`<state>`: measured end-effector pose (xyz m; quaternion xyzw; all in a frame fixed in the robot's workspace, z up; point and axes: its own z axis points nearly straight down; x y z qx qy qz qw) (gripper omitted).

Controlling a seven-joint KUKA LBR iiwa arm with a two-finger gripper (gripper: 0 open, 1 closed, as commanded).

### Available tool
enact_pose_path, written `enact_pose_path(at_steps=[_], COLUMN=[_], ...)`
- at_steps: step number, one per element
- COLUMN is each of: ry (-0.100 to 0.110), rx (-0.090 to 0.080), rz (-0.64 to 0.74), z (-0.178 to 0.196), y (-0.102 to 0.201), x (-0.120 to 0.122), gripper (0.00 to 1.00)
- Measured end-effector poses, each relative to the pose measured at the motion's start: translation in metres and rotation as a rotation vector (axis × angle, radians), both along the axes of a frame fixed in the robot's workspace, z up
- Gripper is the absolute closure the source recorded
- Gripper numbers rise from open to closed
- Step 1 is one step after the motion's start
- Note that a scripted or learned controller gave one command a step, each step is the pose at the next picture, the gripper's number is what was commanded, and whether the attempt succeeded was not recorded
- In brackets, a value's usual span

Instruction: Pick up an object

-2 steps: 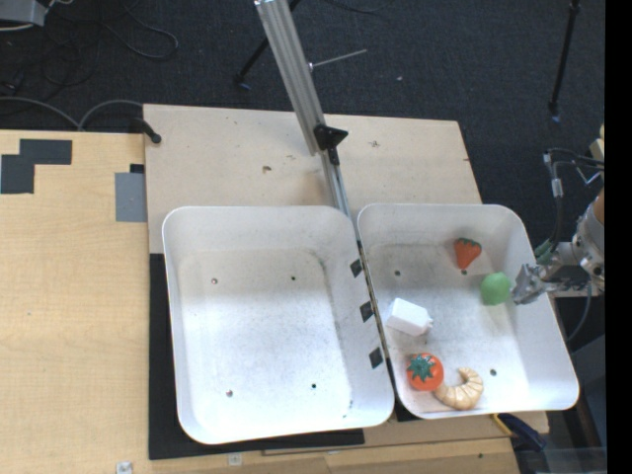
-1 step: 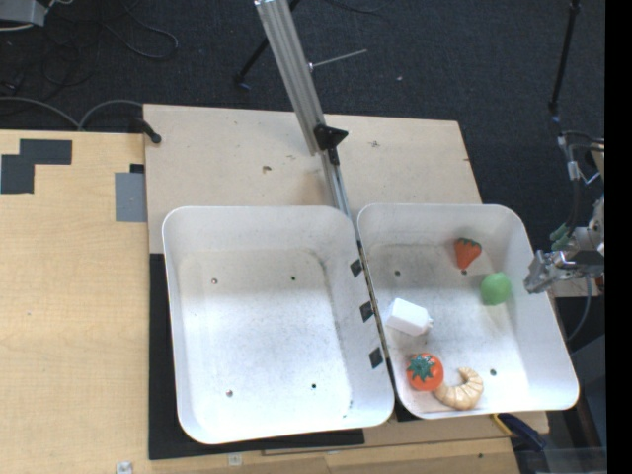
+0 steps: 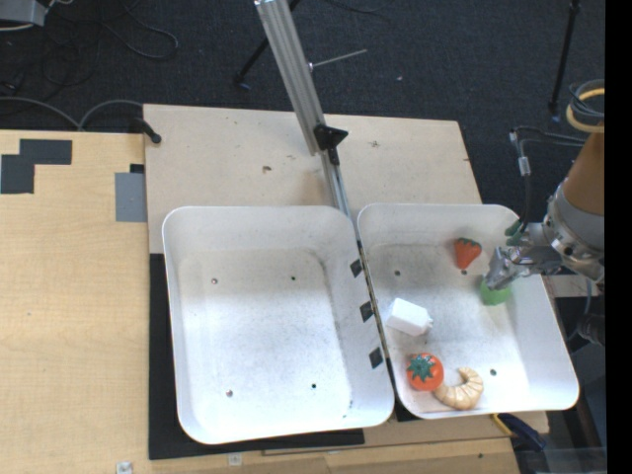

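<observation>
The right bin (image 3: 533,363) holds several small objects. A red strawberry-like piece (image 3: 467,253) lies near its far right side. A green object (image 3: 495,290) sits just below and left of my gripper (image 3: 508,268), which reaches in over the bin's right rim; whether they touch is unclear. A white block (image 3: 409,316) lies near the divider between the bins. A red tomato with a green top (image 3: 425,371) and a tan croissant-shaped piece (image 3: 461,388) rest together at the bin's front.
The left bin (image 3: 197,255) stands beside the right one. A slanted aluminium bar (image 3: 296,77) runs from the back down to the divider. Black clips (image 3: 366,310) line the shared rim. A wooden tabletop (image 3: 69,294) lies to the left.
</observation>
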<state>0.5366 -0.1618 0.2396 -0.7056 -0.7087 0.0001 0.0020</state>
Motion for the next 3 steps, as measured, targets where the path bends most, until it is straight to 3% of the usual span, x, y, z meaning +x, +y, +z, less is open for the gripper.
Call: enact_pose_path(at_steps=[3], ry=[-0.002], rx=[-0.001], rz=[-0.001], z=[0.014], y=[0.156], x=[0.039], gripper=[1.00])
